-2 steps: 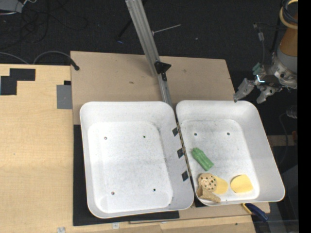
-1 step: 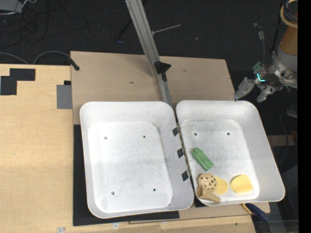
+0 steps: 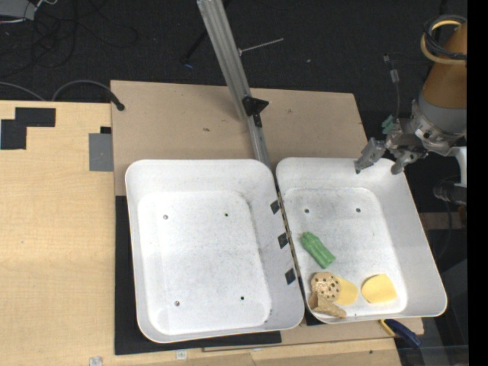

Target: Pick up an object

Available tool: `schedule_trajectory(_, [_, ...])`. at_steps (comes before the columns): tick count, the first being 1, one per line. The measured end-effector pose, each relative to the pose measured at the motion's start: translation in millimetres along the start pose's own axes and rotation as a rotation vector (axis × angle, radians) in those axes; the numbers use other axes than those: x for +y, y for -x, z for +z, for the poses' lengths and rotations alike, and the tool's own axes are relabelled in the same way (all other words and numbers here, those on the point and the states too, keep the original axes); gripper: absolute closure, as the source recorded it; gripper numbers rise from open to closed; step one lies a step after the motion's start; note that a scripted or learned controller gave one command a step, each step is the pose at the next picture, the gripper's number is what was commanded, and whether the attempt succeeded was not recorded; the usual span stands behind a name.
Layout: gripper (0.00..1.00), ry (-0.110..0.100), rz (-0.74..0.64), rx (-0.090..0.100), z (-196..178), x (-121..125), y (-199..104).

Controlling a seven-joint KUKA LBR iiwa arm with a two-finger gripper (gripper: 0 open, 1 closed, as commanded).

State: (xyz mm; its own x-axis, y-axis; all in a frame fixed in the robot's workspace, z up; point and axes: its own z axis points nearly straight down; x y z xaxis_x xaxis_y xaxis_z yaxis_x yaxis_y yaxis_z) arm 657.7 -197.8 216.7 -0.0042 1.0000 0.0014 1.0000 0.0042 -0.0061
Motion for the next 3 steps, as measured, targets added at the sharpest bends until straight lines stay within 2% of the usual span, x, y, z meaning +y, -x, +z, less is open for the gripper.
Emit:
schedule_trajectory(1, [0.0,-0.001,-0.003,0.0,44,-2,-5])
schedule_trajectory(2, [0.0,-0.001,-0.002,0.001,106,3,-11])
schedule_trajectory(3, [1.0,0.004,-0.003,-0.001,92,4,-11])
